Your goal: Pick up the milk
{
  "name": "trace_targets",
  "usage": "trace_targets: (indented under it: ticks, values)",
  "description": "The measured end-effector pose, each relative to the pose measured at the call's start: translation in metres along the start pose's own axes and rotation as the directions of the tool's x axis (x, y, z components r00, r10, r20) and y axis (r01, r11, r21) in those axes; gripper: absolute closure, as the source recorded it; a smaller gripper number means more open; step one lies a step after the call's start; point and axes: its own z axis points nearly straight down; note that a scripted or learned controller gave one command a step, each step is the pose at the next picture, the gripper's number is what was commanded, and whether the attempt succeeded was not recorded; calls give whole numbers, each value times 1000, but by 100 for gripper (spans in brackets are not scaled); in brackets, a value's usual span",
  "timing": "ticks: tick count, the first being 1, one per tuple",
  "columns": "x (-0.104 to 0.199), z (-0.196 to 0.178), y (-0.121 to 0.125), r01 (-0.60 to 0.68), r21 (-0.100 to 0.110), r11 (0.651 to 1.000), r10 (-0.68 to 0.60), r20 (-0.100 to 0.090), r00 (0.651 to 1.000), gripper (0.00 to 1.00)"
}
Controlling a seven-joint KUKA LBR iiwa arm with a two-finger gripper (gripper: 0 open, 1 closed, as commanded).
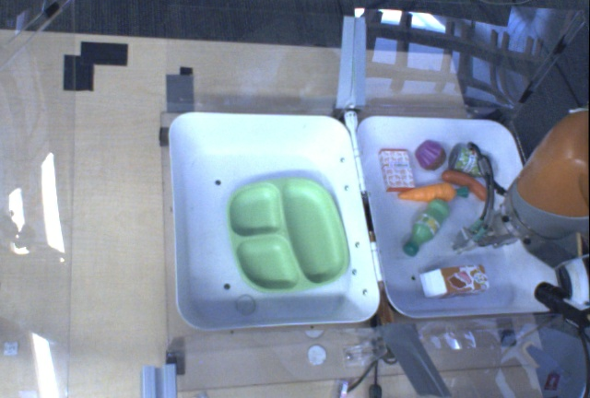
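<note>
Fingers (pixel 461 243) of the gripper (pixel 470 236) are seen parted, and nothing is held between them. The gripper is placed over the right bin (pixel 513 293), near its right wall, and is carried by the arm (pixel 560 173), whose orange band is seen at the right edge of the camera view.

The milk (pixel 454 281) is found in the same bin, laid on its side near the front wall, with its white end turned to the left. It is set just below the gripper in the picture and is not touched by the fingers.

A green bottle (pixel 427 226) is laid at a slant to the left of the gripper, with its cap pointed to the lower left. A carrot (pixel 426 193) is laid just above the bottle, and a red and white box (pixel 396 169) is set beside the carrot, nearer the bin's left wall. A round purple item (pixel 430 154) is placed towards the back wall. A dark green item (pixel 466 158) is seen just right of it, though what it is cannot be told. A small red item (pixel 466 185) is laid between that and the gripper.

A green divided tray (pixel 288 232) is held in the middle of the left bin (pixel 189 203).
</note>
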Motion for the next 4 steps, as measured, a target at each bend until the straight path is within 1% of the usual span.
trace_targets:
  ticks: [1,2,3,4]
  values:
    - [0,0,0,0,0,1000,0,0,1000,0]
    - [16,11,2,283,5,959,-283,0,959,0]
    - [56,11,11,293,4,956,-293,-1,956,0]
    - [3,-55,3,72,12,997,-72,-2,997,0]
